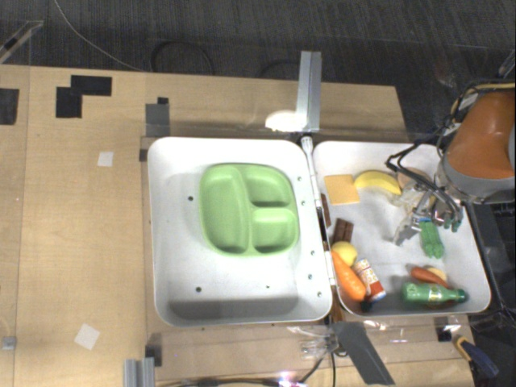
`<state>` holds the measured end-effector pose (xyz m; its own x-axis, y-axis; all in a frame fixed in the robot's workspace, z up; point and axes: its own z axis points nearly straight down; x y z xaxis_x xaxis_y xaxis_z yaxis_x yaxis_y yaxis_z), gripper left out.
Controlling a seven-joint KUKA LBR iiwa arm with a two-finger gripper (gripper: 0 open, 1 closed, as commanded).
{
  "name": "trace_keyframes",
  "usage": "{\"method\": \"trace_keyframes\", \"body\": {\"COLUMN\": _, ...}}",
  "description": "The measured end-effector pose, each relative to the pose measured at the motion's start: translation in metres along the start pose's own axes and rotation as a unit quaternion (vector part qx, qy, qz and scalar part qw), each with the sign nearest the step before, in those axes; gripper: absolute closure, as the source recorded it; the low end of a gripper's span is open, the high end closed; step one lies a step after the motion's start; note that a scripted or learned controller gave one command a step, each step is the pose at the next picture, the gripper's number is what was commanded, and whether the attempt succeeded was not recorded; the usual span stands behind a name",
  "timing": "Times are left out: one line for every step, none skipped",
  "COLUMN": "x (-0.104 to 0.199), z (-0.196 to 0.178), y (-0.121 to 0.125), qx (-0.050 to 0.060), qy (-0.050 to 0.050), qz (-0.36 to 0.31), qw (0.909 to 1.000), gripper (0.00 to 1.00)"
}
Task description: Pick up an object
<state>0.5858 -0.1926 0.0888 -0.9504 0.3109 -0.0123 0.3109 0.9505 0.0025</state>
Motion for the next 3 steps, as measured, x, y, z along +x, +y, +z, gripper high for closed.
{"method": "trace_keyframes", "body": {"x": 0.061, "z": -0.002, "y": -0.03, "qx": 0.001, "qy": -0.001, "qz": 0.036, "qw": 0.9993, "gripper": 0.0}}
{"method": "trace_keyframes", "body": {"x": 0.081, "z": -0.003, "y": -0.04, "qx": 0.0, "qy": -0.004, "qz": 0.06, "qw": 0.9982, "gripper": 0.0}}
{"method": "trace_keyframes", "body": {"x": 0.083, "z": -0.003, "y": -0.04, "qx": 0.001, "qy": -0.005, "qz": 0.021, "qw": 0.9998, "gripper": 0.0}}
